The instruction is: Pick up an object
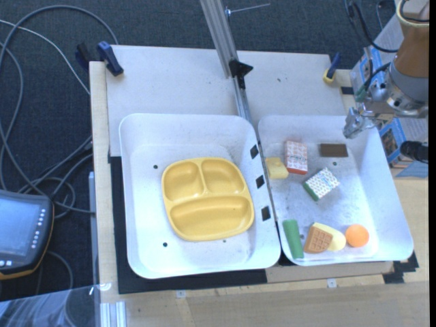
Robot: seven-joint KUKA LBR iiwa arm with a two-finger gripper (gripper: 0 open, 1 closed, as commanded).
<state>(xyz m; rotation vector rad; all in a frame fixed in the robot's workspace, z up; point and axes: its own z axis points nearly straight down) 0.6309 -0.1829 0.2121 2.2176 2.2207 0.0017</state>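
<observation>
My gripper point(353, 123) hangs over the far right corner of the right bin point(381, 182), just right of a flat brown piece point(333, 150). Several small objects lie in that bin: a red and white box point(296, 157), a pale yellow lump point(276, 167), a green and white box point(321, 183), a green cylinder point(292, 238), a waffle-patterned block point(317, 239) and an orange ball point(357, 236). Nothing shows under the gripper.
The left bin point(136, 182) holds a yellow divided plate point(206, 197). A slanted metal pole point(219, 26) rises from the bench's back, and a divider with black clips point(261, 182) runs between the bins. Blue clamps point(109, 56) sit at the back corners.
</observation>
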